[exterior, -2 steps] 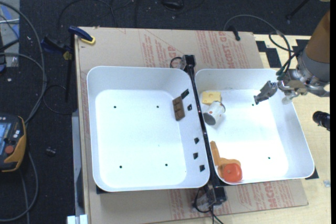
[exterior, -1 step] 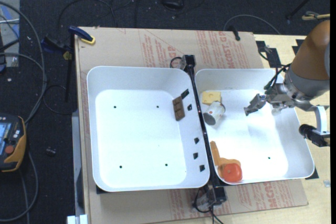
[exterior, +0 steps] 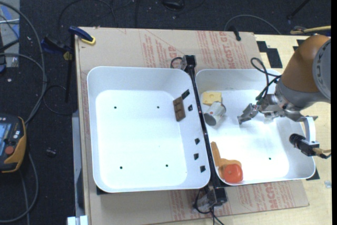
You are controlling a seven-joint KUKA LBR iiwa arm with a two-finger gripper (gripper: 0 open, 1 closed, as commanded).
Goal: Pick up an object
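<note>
In the right bin (exterior: 274, 163) lie a pale yellow block (exterior: 212, 98) near the back left, a small grey-white cup on its side (exterior: 214, 113) just in front of it, and an orange-red toy with a tan handle (exterior: 228, 167) at the front left corner. My gripper (exterior: 247, 116) hangs over the middle of the right bin, right of the cup and apart from it, pointing left. Nothing shows between its fingers. A brown chocolate-bar-like piece (exterior: 180, 108) leans on the right wall of the left bin (exterior: 137, 134).
The black divider (exterior: 202, 129) with clips runs between the two bins. A black cable loops above my wrist at the back of the right bin. Cardboard covers the bench around the bins.
</note>
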